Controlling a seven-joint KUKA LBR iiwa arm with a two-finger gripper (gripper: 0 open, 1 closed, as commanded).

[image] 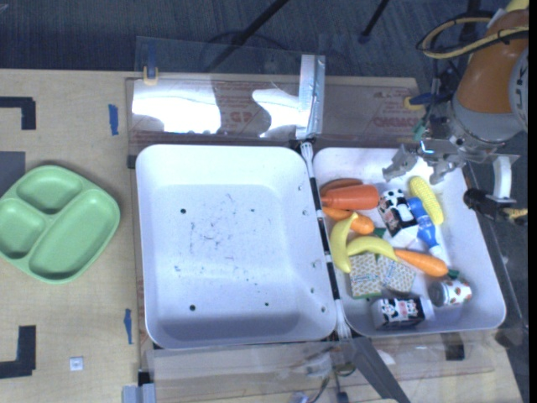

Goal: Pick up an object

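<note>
Far left of the frame sits a green divided plate [55, 222], then the left bin [168, 175], and the toys are all piled in the right bin [487, 300]. The gripper [421, 164] hangs at that bin's upper right with its jaws spread and nothing between them. Right below sits a corn cob [426, 201], yellow and tilted, next to an orange carrot [349, 196].

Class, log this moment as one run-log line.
gripper: open, above right bin | holding: nothing | corn: just below | left bin
</note>
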